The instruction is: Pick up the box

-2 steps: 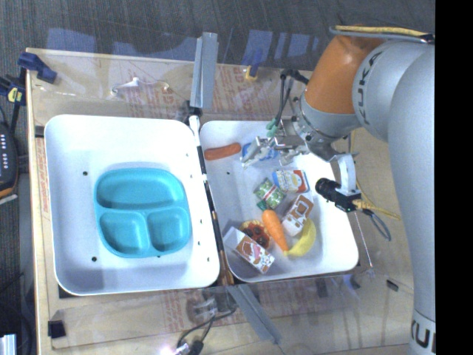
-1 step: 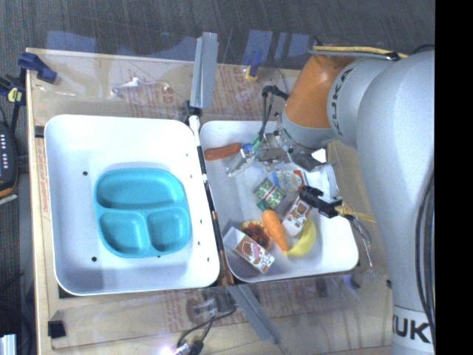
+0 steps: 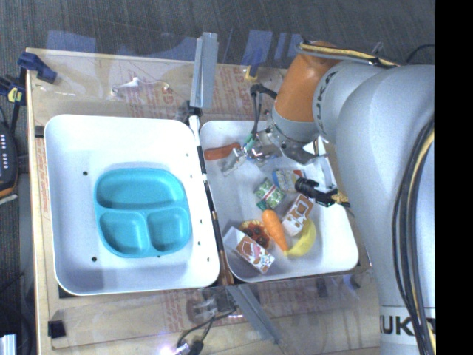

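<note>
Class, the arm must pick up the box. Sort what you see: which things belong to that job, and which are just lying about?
Belongs to the job:
box
gripper
right bin

Just lying about:
carrot
banana
green packet
blue tray
left bin

The bench point(image 3: 111, 87) is a pale wooden top with faint red printing across it, seen at a slant, standing over dark grey floor point(image 3: 111, 6). 2 shallow white bins rest directly on it, side by side, their inner rims touching or nearly so. The left bin point(image 3: 59, 198) is the larger in view and sits near the bench's left edge; the right bin point(image 3: 336, 246) reaches toward the front edge. Behind the bins, a strip of crumpled clear plastic point(image 3: 137, 86) lies on the bare wood. A grey metal bar point(image 3: 204, 69) stands at the back of the bench, above the seam between the 2 bins.
</note>
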Action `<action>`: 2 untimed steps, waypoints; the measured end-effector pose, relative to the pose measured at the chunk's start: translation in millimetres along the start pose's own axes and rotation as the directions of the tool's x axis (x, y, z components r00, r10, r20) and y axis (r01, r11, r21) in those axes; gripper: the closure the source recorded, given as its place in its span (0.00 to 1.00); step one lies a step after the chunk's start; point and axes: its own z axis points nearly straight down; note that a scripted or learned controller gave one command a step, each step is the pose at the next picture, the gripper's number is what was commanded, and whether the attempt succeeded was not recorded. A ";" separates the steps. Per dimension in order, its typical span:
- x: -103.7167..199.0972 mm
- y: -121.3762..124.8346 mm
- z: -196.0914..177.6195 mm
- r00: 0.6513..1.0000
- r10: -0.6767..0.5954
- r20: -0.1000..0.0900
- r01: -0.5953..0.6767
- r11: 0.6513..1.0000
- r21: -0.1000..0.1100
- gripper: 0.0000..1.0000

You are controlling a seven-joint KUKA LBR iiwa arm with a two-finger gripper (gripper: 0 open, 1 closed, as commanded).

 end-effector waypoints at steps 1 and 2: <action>44.7 3.1 -8.8 0.961 -0.276 0.013 0.276 0.961 0.008 0.00; 39.5 4.9 4.1 0.939 -0.344 0.001 0.344 0.939 0.028 0.00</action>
